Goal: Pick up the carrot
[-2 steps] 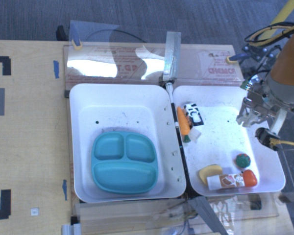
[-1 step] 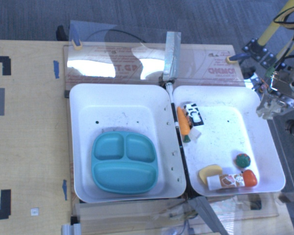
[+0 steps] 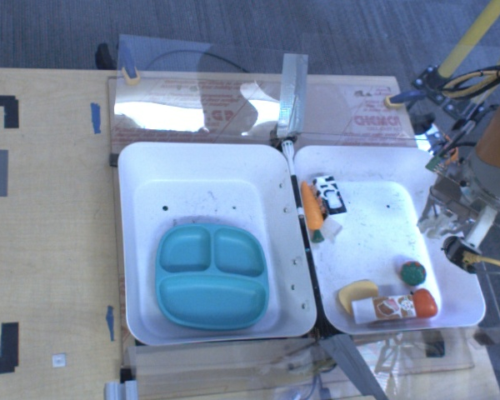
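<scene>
The carrot (image 3: 312,208) is a small orange piece with a green tip. It lies lengthwise against the left wall of the right bin (image 3: 458,307), near the divider between the two bins. My gripper (image 3: 447,221) hangs over the right rim of that bin, well to the right of the carrot and apart from it. Nothing hangs beneath the gripper.
A black-and-white block (image 3: 327,195) sits just right of the carrot. At the front right of the right bin lie a yellow piece (image 3: 357,291), a labelled packet (image 3: 387,307), a red-orange item (image 3: 426,303) and a green ball (image 3: 412,272). The left bin holds a teal divided plate (image 3: 210,275).
</scene>
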Robot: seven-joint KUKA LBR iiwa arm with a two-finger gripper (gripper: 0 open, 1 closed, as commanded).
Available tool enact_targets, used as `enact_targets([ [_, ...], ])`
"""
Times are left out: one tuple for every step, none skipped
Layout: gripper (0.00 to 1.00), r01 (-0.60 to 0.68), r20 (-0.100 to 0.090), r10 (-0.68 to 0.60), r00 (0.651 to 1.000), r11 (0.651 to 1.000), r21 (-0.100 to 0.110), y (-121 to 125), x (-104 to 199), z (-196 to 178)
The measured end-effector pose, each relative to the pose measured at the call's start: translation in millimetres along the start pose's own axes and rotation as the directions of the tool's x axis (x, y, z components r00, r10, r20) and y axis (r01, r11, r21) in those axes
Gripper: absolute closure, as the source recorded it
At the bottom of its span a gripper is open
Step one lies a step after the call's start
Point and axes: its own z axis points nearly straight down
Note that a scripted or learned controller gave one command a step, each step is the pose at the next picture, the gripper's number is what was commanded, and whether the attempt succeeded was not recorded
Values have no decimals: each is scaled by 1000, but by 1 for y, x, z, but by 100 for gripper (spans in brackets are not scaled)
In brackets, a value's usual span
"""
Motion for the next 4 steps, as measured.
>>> enact_targets([
  [100, -213, -5, 213, 977, 977, -9, 51, -8, -19],
  [100, -177, -5, 177, 984, 984, -7, 34, -13, -37],
  [100, -285, -7, 285, 958, 958, -8, 23, 62, -40],
  [100, -45, -2, 45, 999, 999, -11, 103, 19, -33],
])
